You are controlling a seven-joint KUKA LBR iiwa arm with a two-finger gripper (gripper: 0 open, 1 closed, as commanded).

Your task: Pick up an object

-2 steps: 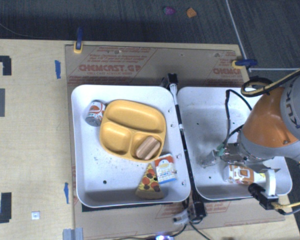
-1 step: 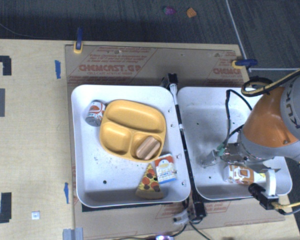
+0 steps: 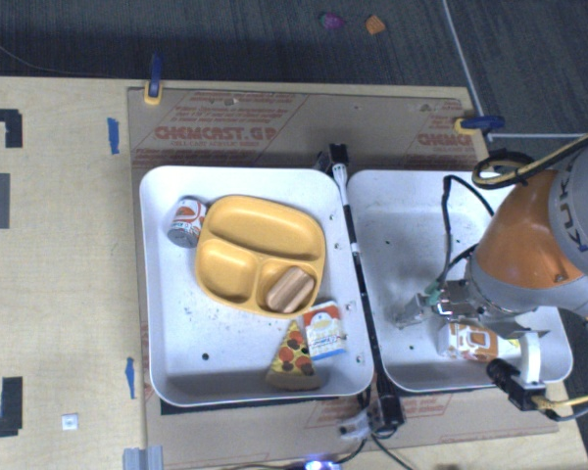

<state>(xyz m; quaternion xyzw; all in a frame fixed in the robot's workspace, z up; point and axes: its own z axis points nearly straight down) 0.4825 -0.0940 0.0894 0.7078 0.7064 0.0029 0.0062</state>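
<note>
At lower right of the frame, the gripper hangs low inside the right shallow white bin, beside a brown-and-white carton; whether it grips anything cannot be told.

a pale wooden bench carried a brown board printed with red lettering, clamped at its far edge by a yellow clamp and a blue-handled clamp. two shallow white bins sat side by side on the board, the left bin touching the right bin. black tape marks and blue tape strips dotted the bench's left side.
</note>
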